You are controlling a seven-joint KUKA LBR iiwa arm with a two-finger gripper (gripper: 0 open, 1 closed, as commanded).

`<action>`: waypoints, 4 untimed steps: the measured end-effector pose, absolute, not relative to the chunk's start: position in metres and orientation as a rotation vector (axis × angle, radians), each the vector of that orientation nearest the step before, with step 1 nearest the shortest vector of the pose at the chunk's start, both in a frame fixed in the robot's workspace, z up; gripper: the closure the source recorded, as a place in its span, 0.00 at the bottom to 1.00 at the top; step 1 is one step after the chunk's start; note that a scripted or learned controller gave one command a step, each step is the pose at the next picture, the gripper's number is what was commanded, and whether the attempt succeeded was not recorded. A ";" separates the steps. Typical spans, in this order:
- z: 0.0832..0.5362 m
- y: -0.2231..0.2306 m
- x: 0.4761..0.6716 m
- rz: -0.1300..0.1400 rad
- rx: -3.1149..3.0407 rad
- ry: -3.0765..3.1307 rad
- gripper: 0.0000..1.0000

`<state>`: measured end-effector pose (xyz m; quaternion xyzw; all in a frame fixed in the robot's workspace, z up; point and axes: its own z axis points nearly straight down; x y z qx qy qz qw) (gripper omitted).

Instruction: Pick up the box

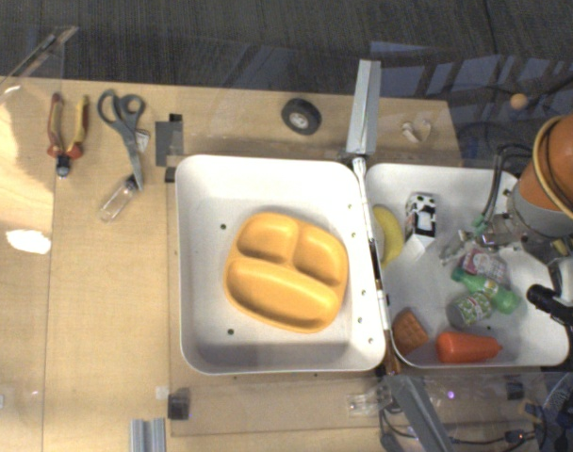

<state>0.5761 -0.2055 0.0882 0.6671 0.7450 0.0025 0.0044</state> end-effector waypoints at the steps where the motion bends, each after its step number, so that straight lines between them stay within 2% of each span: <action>1: 0.102 -0.206 0.580 0.015 2.079 2.327 1.00; 2: 0.102 -0.206 0.580 0.014 2.079 2.327 0.00; 3: 0.090 -0.205 0.568 0.012 1.985 2.415 0.00; 4: 0.090 -0.205 0.568 0.013 1.986 2.415 0.00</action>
